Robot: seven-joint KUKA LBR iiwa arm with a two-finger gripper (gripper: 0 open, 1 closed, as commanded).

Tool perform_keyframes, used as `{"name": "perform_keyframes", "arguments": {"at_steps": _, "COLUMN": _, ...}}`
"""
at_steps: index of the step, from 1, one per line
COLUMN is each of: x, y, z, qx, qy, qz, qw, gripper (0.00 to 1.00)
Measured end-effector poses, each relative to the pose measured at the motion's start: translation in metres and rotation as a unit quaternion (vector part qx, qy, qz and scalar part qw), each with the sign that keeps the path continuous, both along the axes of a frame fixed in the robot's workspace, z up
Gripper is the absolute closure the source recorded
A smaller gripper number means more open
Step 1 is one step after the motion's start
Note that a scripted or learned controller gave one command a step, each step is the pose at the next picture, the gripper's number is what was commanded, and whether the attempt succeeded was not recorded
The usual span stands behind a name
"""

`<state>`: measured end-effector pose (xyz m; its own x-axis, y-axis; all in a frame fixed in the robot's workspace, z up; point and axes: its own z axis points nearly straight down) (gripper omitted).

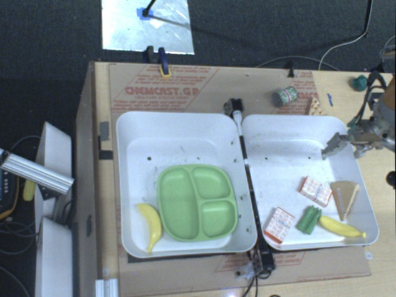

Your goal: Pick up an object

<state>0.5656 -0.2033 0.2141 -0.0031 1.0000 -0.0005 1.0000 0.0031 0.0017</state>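
Fingers (339, 145) hang over the right bin's (291, 129) far right corner, and you cannot tell from this view whether they are wide or narrow; nothing sits between them. Your candidates crowd the bin's near edge: two small cartons (316, 191) (279, 223), a green block (308, 219), a banana (341, 227) and a sandwich wedge (344, 196). The left bin (133, 166) holds a green tray (197, 202) and another banana (150, 225), probably spare targets.

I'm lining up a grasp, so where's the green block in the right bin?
The green block lies near the front edge of the right bin, between a small red-and-white carton and a yellow banana.
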Motion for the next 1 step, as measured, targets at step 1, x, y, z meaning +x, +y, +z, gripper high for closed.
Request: {"name": "perform_keyframes", "arguments": {"at_steps": 1, "x": -0.0693, "y": -0.0035, "z": -0.0363, "qx": -0.0001, "qy": 0.001, "qz": -0.001, "qw": 1.0, "gripper": 0.0}}
